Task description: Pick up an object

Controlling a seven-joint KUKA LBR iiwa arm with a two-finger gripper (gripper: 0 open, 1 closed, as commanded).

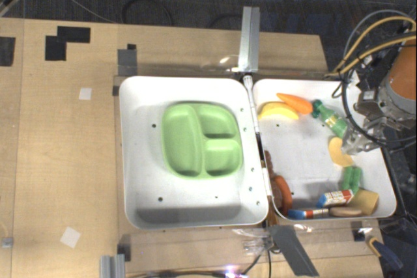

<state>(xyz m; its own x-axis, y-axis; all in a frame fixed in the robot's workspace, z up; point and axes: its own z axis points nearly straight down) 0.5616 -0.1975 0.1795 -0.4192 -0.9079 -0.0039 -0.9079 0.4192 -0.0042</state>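
Observation:
The right bin (pixel 306 159) holds several small items. An orange carrot (pixel 294 102) and a yellow banana (pixel 279 112) lie at its far left. A green bottle (pixel 329 118) lies near the far right. My gripper (pixel 354 142) hangs low over the bin's right side, just above a pale orange piece (pixel 339 153) and close to the bottle's near end. A small green item (pixel 352 177) lies below that piece. Nothing is visibly held.
Along the right bin's near edge lie a brown round thing (pixel 281 191), a blue pen (pixel 305 212), a red and white box (pixel 337 196) and a tan block (pixel 367 200). The left bin (pixel 140 140) holds a green divided plate (pixel 201 139). Cables loop at the right.

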